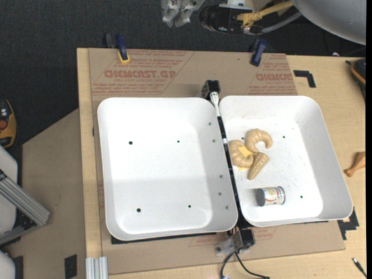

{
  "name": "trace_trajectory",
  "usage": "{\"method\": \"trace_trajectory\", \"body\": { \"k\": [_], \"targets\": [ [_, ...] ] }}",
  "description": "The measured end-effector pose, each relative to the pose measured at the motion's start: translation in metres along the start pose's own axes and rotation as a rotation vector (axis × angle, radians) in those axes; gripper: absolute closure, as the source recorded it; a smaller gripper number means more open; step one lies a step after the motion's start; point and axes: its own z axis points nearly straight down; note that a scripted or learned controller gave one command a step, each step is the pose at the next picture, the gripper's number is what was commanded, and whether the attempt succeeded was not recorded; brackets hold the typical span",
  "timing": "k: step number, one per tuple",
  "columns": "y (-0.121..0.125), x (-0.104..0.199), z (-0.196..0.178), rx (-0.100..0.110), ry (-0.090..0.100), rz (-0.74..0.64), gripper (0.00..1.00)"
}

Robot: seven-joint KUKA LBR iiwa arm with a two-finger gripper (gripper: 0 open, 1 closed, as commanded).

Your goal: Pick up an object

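On the left of the bench sat a shallow white plastic bin (163, 167) with only small dark dots on its floor. To its right, edge touching edge, sat a second shallow white bin (302, 127), and every candidate for your pick lay in it. Nearest the shared rim you had a cluster of tan, pastry-like curved pieces (251, 150): a rounded one with a yellow patch, a croissant-shaped curl above it and a tapered cone leaning below, all touching. Just below them a small cylindrical can with a pale label and dark end (271, 196) lay on its side, apart from the cluster.

Your gripper (180, 4) hung at the top of the camera view, beyond the bins and well apart from every object; I could not tell whether it was spread or closed.

I judged that a descent on the cluster could catch two pieces or shove them against the rim. The can, lying sideways, could have rolled off if pinched off-centre.
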Motion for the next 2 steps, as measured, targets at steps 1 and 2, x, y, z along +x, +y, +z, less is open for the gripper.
{"method": "trace_trajectory", "body": {
  "k": [1,2],
  "targets": [
    [-0.047,-0.001,0.168,0.037,-0.012,0.003,1.00],
    [-0.065,0.000,0.029,0.003,0.000,-0.001,1.00]
  ]
}}
